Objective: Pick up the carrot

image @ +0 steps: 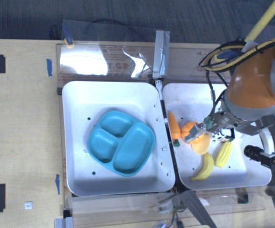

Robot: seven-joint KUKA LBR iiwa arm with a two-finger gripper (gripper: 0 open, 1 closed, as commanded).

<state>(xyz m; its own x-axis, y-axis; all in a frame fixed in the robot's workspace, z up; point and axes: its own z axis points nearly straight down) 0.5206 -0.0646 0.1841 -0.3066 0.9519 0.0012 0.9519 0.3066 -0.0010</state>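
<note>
The carrot, orange with a green stem end, lies along the left wall of the right bin. My gripper is low in that bin, just right of the carrot, its fingertips over a small orange fruit and a pale yellow-orange fruit. The carrot is not between the fingers; it lies apart on the bin floor. Whether the fingers are open or shut is hidden by the angle and clutter.
A yellow corn cob and a banana lie in the right bin's near part. The left bin holds a blue divided plate. The arm's orange band hangs over the right bin's far side.
</note>
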